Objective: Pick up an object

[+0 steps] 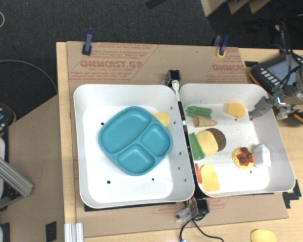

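Cam view: L bin (86, 150) holds a teal divided plate (135, 140) w/ a yellow piece (162, 118) touching its upper-R rim. R bin (280, 160) has green beans (198, 111), a cone (204, 121), cheese wedge (236, 110), yellow-brown round item (210, 141), small pizza (243, 157). End effector (258, 109) over R bin's upper-R corner, near cheese wedge; can't tell if released or clenched.

Yellow object (263, 235) cut by the bottom edge (arm (293, 97) cropped at right).
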Controlling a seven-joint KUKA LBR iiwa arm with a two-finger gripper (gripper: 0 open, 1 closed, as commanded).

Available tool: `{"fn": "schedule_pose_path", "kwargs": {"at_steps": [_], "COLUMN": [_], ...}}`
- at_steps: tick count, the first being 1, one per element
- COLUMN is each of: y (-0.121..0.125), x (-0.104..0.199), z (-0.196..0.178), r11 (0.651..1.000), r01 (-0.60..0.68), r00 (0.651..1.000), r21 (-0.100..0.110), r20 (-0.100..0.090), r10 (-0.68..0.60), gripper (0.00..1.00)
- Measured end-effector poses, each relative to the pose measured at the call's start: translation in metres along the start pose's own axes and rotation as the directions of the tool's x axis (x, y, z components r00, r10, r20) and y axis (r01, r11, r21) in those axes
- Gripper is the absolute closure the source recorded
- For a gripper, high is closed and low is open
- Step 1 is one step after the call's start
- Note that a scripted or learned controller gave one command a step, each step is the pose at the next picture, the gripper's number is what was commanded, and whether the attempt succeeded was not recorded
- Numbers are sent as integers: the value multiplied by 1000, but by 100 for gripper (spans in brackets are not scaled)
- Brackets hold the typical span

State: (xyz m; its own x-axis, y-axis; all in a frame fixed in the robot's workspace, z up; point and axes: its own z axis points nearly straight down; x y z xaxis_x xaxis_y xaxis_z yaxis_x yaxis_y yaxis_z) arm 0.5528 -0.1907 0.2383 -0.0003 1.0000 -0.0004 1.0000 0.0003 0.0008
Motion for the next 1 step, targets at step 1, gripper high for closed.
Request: {"fn": "schedule_pose_path", "kwargs": {"at_steps": [1], "y": [-18], "x": [52], "z": [-109], "r11": [1000], "r01": [6], "r00": [1000], "r21": [-11], "r20": [1], "r10": [-6], "gripper": [0]}}
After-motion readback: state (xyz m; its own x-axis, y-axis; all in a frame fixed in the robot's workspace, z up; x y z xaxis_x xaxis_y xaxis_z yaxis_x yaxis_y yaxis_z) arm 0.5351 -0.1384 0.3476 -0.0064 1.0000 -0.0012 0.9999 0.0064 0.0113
